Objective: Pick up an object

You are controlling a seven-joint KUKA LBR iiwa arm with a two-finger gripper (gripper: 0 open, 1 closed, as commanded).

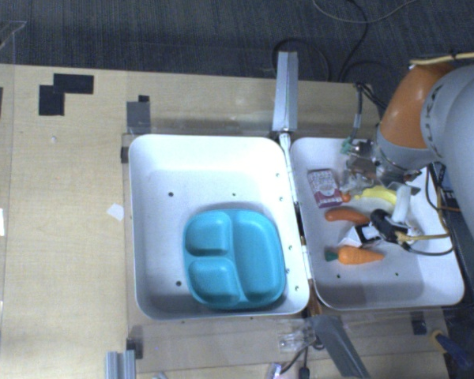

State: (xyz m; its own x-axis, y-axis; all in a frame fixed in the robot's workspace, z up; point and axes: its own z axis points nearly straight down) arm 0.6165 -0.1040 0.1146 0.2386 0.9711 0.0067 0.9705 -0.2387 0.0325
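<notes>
Pale wooden bench [55,235] carries two shallow white bins side by side, with dark carpet behind it. The pickable things all lie in the right bin [395,284]. A toy carrot [360,254] lies nearest the front, its green top pointing toward the left bin. Just behind it is an orange-red elongated piece [346,215], and beyond that a yellow, banana-like piece [377,197]. A small pink-and-white packet [322,186] rests flat near the bin's left wall.

The gripper [369,183] hangs over the back half of this bin, close above the yellow piece. Whether it is open or closed cannot be told, and nothing is visibly held.

The left bin [146,212] holds a blue divided tray [235,257] toward its front. A grey metal bar [286,93] stands behind the gap between the bins, and black tape marks [63,91] sit on the bench at far left.
</notes>
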